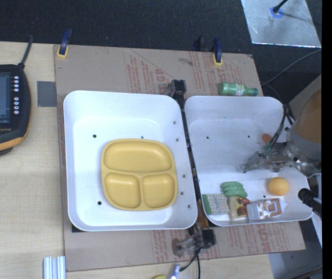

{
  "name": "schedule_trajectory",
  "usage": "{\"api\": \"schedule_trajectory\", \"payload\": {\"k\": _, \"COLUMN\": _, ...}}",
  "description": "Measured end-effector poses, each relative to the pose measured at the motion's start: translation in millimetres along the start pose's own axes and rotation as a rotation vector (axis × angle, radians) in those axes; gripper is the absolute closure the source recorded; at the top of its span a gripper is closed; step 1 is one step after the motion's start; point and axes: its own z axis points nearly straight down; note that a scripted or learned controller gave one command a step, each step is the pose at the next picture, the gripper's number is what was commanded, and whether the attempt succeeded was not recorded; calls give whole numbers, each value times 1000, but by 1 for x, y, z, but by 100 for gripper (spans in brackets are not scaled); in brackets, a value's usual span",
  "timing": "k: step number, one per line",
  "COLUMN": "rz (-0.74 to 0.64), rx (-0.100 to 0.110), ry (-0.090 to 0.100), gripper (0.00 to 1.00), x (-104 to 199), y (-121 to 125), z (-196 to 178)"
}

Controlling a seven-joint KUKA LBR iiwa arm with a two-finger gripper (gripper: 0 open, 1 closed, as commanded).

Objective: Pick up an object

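The gripper (259, 160) hovers low in the right bin (224, 112) — fingers spread, holding nothing — above the orange ball (278, 186).

The arm (308, 121) is cut off at the right edge. The gripper (267, 157) is a blurred tangle over the right bin (224, 106). Print on the carton (266, 209) and packet (215, 203) is too small to read
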Motion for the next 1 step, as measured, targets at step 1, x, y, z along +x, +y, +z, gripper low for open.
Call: {"api": "schedule_trajectory", "payload": {"k": 1, "rz": 2, "rx": -2, "ry": 1, "gripper": 0, "x": -6, "y": 61, "z": -1}}
